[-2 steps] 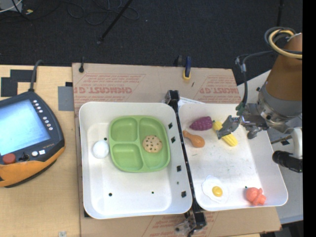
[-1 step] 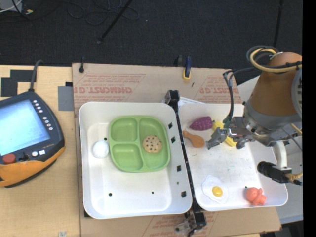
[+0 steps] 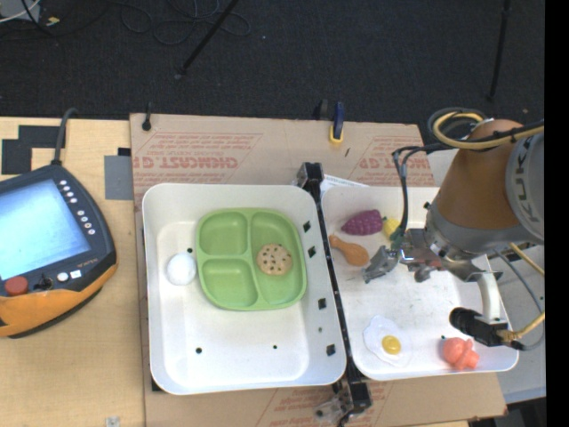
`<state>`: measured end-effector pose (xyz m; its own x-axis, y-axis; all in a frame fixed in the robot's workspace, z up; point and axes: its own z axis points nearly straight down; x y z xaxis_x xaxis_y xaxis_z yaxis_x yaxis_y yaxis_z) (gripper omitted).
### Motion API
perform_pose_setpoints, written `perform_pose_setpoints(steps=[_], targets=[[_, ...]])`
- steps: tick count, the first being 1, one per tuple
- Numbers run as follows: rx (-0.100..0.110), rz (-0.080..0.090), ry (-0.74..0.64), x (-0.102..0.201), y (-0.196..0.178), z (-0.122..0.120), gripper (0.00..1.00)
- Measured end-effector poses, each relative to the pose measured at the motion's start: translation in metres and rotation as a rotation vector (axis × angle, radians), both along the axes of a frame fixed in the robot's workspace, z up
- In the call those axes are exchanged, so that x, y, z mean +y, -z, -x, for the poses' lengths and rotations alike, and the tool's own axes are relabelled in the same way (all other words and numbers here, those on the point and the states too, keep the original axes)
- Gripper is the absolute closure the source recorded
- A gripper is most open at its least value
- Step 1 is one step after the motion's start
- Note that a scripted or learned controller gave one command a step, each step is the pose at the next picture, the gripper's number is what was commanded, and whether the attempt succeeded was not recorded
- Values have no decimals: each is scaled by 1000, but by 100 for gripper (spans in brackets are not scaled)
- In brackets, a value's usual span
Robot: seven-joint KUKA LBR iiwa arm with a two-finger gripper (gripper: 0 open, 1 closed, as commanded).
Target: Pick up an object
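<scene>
My gripper hangs over the middle of the right bin, open, with nothing between its fingers. A brown drumstick lies just to its left, apart from the left finger. Purple grapes sit behind the drumstick, with a small yellow piece beside them. A fried egg lies near the bin's front edge. An orange-red toy rests in the front right corner. The grey arm with its orange band covers the bin's right back part.
The left bin holds a green divided tray with a cookie in one compartment, and a white ball beside it. A black divider separates the bins. A pendant with a screen lies at the far left.
</scene>
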<state>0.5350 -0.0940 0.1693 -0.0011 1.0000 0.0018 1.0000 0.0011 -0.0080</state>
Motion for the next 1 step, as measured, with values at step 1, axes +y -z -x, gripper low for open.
perform_pose_setpoints(steps=[1], targets=[[0, 0, 0, 0, 47, -7, 0]])
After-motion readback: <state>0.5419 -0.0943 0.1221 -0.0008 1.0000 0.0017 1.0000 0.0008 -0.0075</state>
